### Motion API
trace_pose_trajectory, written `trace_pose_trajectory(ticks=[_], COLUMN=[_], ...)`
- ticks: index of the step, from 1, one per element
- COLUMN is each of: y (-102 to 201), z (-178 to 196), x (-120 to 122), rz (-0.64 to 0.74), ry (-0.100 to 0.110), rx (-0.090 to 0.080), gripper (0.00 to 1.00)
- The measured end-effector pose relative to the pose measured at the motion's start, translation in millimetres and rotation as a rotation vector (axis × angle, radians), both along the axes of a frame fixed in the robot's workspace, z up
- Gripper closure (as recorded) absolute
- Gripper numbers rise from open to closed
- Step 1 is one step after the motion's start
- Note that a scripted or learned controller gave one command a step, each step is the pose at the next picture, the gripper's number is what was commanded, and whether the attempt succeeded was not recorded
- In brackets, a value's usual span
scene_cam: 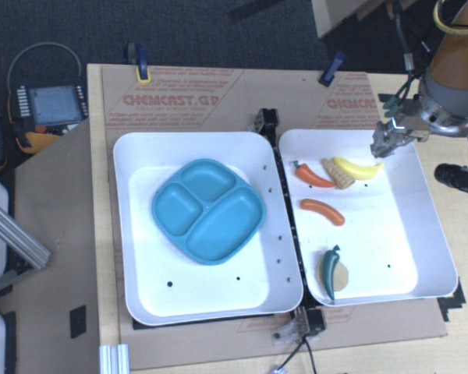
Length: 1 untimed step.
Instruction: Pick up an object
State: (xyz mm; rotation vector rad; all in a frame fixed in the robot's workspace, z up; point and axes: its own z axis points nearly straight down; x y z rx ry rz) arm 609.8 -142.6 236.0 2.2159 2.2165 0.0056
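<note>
Cardboard printed CHEMCAST GP underlies two white bins. Nearest in the right bin lies a dark green pepper, then an orange sausage, a red chilli, and farthest the banana. Its long axis runs left-right, its right tip just below-left of the gripper; whether that is open cannot be told. Left of the banana's bin, a blue divided plate sits.

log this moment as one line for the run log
phase: reaching | gripper: above right bin's far edge, near banana | held: nothing seen | left bin: blue plate
</note>
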Motion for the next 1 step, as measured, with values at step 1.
trace_pose_trajectory(ticks=[1], y=[46.1], z=[-8.8], x=[12.1], rz=[0.005], ry=[0.005], rx=[0.003], gripper=[1.0])
